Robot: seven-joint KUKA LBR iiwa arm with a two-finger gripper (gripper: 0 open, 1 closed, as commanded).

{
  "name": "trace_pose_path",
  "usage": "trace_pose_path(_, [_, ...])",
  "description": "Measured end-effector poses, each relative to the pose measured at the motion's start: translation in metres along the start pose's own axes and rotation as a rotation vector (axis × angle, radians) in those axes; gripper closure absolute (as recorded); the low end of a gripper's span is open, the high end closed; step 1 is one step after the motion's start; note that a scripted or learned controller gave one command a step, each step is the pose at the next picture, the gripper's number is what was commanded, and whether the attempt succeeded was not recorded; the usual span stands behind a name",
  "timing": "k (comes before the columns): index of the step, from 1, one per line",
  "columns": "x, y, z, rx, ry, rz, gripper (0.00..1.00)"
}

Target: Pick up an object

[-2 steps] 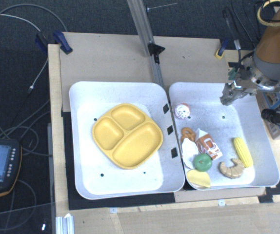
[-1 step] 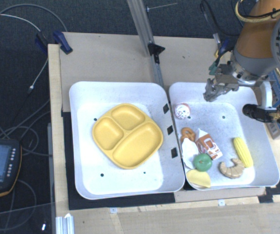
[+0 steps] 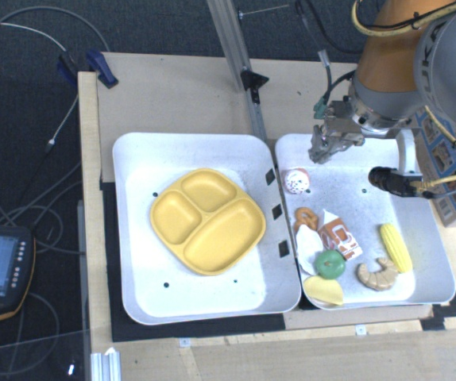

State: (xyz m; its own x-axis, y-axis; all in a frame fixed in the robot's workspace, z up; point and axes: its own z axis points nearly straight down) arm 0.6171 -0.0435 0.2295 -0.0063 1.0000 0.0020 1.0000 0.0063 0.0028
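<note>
Nearest the camera, along the front edge of the right bin [image 3: 442,280], the pickable things lie in a crowd: a pale yellow wedge [image 3: 324,290] at the front rim, a green ball [image 3: 330,264] touching it from behind, a tan croissant-like piece [image 3: 376,275] just to the right, and a corn cob [image 3: 396,247] lying apart toward the right wall. Just beyond the ball sit a small red-and-white packet [image 3: 340,238] on a white scrap and a brown pretzel [image 3: 307,218] beside it. Farther back, a white ball with pink spots [image 3: 296,182] rests alone near the bin's left wall, with bare floor around most of it. The left bin [image 3: 133,213] holds only a yellow divided plate [image 3: 207,220].

At the far end of the right bin the hand [image 3: 329,147] hangs above the back rim; whether its fingers are apart or together I cannot tell, and nothing is visible between them.

For a good pick, I would judge the spotted ball the easiest target: it is the closest thing to the hand and stands free of its neighbours. The descent should be centred on it, since a round thing may roll out from an off-centre close, and the nearby wall leaves little room on that side. The corn cob is a fair second choice, gripped across its narrow width. The front cluster looks risky, as touching pieces may be nudged or caught together.
</note>
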Motion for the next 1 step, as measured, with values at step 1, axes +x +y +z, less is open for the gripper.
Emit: trace_pose_path(1, [0.0566, -0.013, -0.0029, 0.005, 0.001, 0.0, 1.0])
